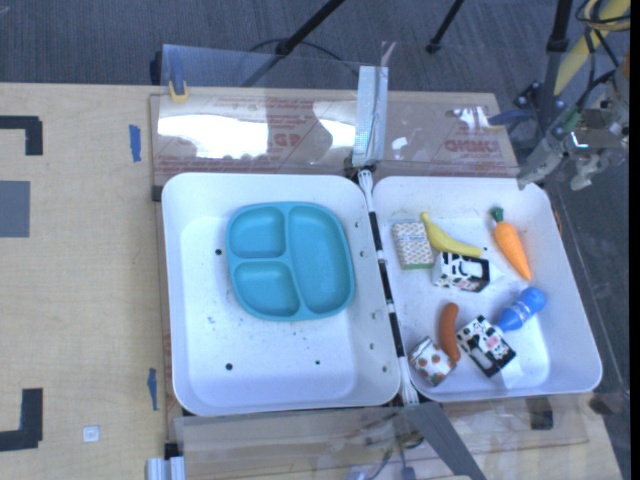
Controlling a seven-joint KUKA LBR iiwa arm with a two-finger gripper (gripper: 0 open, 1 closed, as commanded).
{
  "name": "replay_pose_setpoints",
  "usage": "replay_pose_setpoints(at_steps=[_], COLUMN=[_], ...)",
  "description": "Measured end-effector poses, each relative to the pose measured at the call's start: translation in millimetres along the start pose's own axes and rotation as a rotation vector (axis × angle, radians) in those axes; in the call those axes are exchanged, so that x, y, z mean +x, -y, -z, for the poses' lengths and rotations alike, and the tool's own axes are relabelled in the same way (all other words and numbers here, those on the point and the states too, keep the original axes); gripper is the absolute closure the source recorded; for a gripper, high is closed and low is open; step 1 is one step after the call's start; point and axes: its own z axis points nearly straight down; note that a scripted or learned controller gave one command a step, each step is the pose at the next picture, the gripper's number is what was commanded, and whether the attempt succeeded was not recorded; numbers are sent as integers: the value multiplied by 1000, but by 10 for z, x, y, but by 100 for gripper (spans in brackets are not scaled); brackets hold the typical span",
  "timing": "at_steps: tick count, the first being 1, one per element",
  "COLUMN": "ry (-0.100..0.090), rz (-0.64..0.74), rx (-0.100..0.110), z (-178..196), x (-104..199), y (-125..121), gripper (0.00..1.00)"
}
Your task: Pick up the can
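Tool (585, 158) hangs past the far right corner of the right bin (570, 268); I cannot tell its state. My guess for the can (433, 361) is the small patterned cylinder tipped at the near edge, beside the sausage (449, 330). It looks light, stiff and smooth, so I'd grip across its sides. No label is readable.

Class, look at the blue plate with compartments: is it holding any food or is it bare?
Bare. The blue plate shows plain blue in all three compartments.
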Motion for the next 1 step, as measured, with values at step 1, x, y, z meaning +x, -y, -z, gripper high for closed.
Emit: replay_pose_setpoints(at_steps=[1], ry=[1], rz=[24], rx=[-1], z=[-537], x=[642], y=[281], gripper=[0])
